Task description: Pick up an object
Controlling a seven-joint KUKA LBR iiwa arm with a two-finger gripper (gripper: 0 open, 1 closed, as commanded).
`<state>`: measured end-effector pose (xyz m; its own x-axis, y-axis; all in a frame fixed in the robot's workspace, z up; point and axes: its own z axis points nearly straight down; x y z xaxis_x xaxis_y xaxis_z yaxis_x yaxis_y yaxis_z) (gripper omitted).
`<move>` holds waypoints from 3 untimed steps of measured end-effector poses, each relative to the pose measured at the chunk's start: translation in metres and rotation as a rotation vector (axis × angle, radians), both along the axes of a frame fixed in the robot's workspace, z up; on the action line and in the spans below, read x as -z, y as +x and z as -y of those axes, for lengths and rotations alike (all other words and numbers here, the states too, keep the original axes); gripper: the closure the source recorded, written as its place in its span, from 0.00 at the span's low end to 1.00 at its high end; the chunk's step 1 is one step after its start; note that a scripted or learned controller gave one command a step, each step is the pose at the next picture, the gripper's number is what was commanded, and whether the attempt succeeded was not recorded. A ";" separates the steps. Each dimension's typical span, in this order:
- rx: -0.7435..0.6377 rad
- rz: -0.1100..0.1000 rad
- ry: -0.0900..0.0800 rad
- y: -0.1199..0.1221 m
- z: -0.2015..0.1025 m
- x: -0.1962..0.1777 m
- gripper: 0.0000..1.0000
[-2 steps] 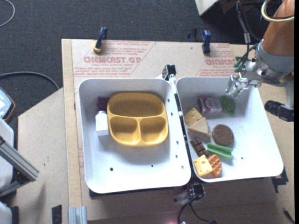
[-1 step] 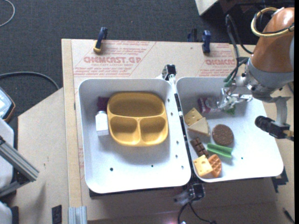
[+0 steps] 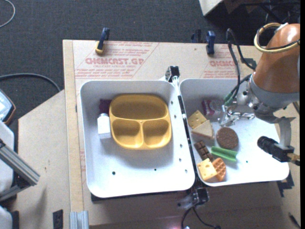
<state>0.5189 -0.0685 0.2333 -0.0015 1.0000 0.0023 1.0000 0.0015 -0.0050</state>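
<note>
Food toys, right bin (image 3: 267,175): cheese wedge (image 3: 198,123), round brown cookie (image 3: 227,138), green bean (image 3: 224,153), waffle (image 3: 212,169), loose for picking. Claw (image 3: 228,117) above the cookie, nothing visibly held; spread or pressed together, cannot tell. Yellow tray (image 3: 140,121), left bin (image 3: 90,128).

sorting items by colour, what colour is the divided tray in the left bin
Yellow-orange all over; the divided tray shows plainly in the camera view.

I see two white bins side by side mid-frame. In the left bin (image 3: 90,166) a yellow tray (image 3: 140,120) sits with a small white bottle (image 3: 104,125) touching its left edge. The right bin (image 3: 257,173) holds a cheese wedge (image 3: 199,123), a brown cookie (image 3: 227,138), a green bean (image 3: 224,153) and a waffle (image 3: 212,170). The gripper (image 3: 228,119) hangs just above the cookie, at the frame's right.
</note>
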 end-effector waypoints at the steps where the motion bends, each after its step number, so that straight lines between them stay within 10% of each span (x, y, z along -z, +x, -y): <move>1: 0.003 0.000 -0.001 -0.008 0.009 0.018 1.00; 3: 0.002 0.004 -0.003 0.001 0.008 0.007 1.00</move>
